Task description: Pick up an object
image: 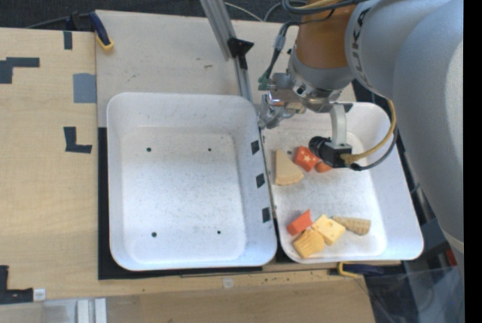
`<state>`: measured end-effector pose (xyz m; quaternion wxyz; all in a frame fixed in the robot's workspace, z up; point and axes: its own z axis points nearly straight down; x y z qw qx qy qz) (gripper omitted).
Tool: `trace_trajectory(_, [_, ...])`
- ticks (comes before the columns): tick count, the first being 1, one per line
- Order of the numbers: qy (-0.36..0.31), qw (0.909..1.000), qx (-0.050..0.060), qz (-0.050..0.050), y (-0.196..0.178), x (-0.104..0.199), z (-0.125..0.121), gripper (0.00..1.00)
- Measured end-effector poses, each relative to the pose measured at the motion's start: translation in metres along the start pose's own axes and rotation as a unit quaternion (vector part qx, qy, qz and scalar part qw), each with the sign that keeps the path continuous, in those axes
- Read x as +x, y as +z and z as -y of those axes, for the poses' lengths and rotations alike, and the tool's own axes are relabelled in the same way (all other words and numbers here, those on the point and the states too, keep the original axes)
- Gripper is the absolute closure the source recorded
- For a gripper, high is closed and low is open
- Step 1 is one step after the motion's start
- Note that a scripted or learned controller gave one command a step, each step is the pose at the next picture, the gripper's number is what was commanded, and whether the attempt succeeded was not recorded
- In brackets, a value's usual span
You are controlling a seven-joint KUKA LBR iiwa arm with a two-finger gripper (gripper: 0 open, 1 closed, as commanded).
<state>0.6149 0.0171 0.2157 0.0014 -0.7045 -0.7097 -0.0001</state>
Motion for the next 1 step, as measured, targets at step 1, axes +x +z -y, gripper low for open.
trace_trajectory(1, [-0.001, 1.0000, 0.001, 0.000, -0.0097, 0.0580, 0.0244, 1.00])
